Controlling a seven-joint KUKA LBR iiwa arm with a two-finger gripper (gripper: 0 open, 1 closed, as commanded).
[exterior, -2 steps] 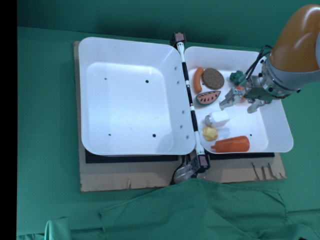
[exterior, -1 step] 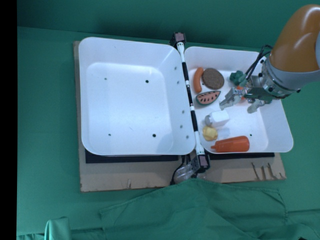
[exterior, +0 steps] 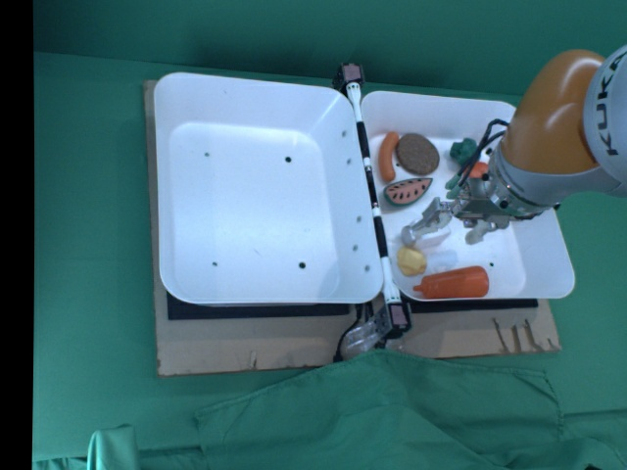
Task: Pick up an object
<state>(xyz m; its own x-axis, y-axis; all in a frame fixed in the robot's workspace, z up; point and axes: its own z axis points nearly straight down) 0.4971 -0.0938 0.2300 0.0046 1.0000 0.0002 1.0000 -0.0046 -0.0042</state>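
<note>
Two white bins sit side by side; taking the right bin (exterior: 549,262) as landmark, the hand (exterior: 423,233) hovers over its middle, fingers apart and holding nothing, just above a yellow lemon toy (exterior: 411,260) near its front-left corner.

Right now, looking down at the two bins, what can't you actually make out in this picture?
- Whether the hand holds anything: too small and blurred in the camera view.
- The green toy and the small orange piece: partly covered by the arm and its cables.
- The pale item beside the yellow toy: blends into the white right bin.
- The bench's front edge: draped by the green cloth.
</note>
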